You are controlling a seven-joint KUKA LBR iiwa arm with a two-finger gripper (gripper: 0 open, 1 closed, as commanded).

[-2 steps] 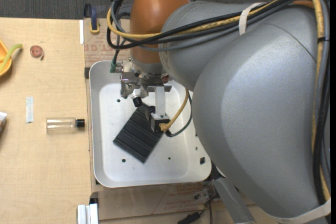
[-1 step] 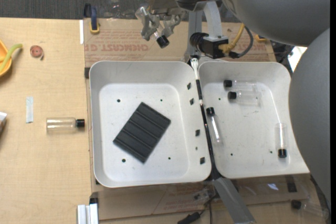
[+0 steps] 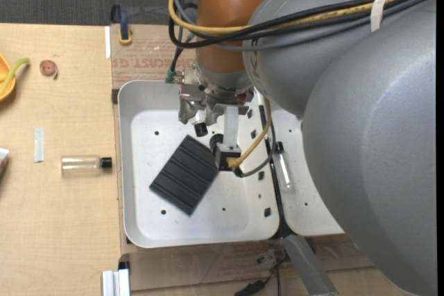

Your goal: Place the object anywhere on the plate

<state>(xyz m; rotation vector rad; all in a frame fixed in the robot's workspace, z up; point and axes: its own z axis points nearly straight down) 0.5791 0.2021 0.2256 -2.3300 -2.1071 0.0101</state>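
**A:** Where is the object lying?

**B:** The black ribbed rectangular slab [image 3: 184,175] lies flat on the floor of the shallow white plastic bin [image 3: 128,149] on the view's left; it sits askew to the bin's walls, one corner pointing up toward the gripper [image 3: 201,123].

**A:** Does the gripper touch it?

**B:** It hangs over the slab's upper corner, near the bin's far wall; from this slant it is hard to say whether the two meet; whether the gripper is open or closed I cannot tell, since the orange-banded wrist covers it from above.

**A:** And around the bin?

**B:** The bulky grey arm [image 3: 361,114] reaches in from the right and hides most of the second white bin [image 3: 316,218]; on the pale wooden worktop [image 3: 69,218], left of the bins, a small clear plastic bottle with a black cap [image 3: 84,163] lies on its side, just beside the bin's left wall; farther up sits a small pinkish round disc [image 3: 47,68]; at the left edge a yellow and orange thing [image 3: 5,76] is cut off by the frame.
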